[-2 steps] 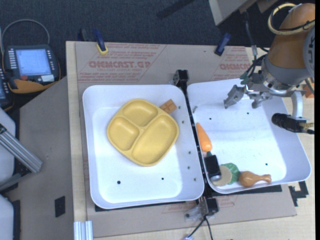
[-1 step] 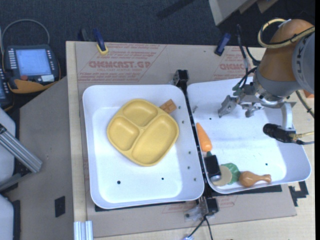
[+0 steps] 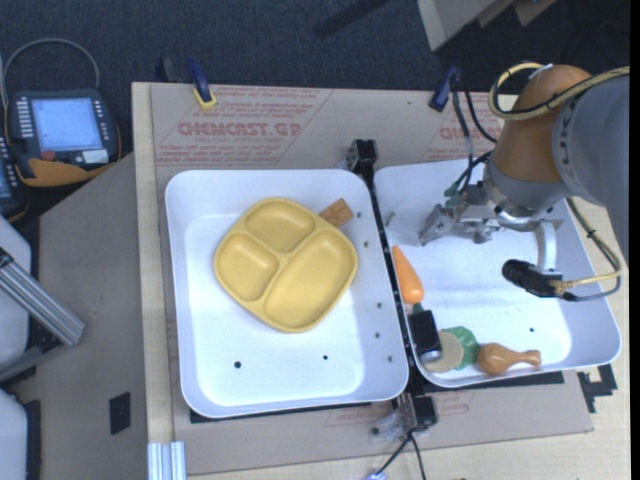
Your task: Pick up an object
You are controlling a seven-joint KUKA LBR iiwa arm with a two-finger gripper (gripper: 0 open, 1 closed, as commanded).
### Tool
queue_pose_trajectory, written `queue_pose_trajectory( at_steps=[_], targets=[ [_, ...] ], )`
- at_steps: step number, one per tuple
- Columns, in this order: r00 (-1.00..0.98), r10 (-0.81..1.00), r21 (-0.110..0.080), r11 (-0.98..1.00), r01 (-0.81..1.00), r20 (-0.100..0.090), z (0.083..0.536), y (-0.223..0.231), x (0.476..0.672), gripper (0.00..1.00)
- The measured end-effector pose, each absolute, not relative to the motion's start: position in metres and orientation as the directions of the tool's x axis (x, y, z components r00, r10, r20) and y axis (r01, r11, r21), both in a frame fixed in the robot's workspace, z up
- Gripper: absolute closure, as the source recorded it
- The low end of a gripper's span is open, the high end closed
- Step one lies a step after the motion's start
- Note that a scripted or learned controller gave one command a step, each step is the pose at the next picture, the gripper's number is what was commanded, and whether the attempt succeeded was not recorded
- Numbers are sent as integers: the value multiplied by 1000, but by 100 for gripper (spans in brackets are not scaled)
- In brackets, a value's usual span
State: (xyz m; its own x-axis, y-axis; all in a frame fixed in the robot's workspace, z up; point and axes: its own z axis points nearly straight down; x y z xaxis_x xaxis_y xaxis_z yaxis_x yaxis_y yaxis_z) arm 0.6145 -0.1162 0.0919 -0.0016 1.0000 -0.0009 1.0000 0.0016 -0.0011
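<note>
A: Two white bins sit side by side on the desk (image 3: 150,268). The right bin (image 3: 590,338) has the small things: an orange carrot (image 3: 407,275) at its 9 o'clock edge, a green piece (image 3: 462,340), a round tan disc (image 3: 447,354) and a tan drumstick-shaped toy (image 3: 505,357) near 6 o'clock.

B: And the jaws (image 3: 450,220)?

A: They hang over the right bin at about 11 o'clock, well apart from the toys. I cannot tell if they are spread or pressed together; the metal parts are too unclear. Nothing is visible between them.

B: What can go wrong?

A: In my opinion, the carrot lies just beside the divider (image 3: 385,268) and a black block (image 3: 423,332), so the jaws may hit the wall and not the carrot. The green piece, the disc and the drumstick touch each other, so a grasp may push them or catch two.

B: Other things around?

A: A yellow divided plate (image 3: 287,264) lies in the left bin (image 3: 200,368), with a small brown block (image 3: 336,211) at its 1 o'clock. A black cable (image 3: 545,280) hangs low near the arm (image 3: 550,128).
</note>
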Motion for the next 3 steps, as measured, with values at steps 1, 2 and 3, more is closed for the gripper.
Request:
queue_pose_trajectory(
  at_steps=[1, 2, 3],
  targets=[
    [0, 1000, 6, 0, 1000, -3, 107, -117, 616, 100],
    [-2, 1000, 7, 2, 1000, -1, 166, -112, 626, 100],
    [-1, 1000, 8, 1, 1000, -2, 230, -117, 627, 100]
  ],
)
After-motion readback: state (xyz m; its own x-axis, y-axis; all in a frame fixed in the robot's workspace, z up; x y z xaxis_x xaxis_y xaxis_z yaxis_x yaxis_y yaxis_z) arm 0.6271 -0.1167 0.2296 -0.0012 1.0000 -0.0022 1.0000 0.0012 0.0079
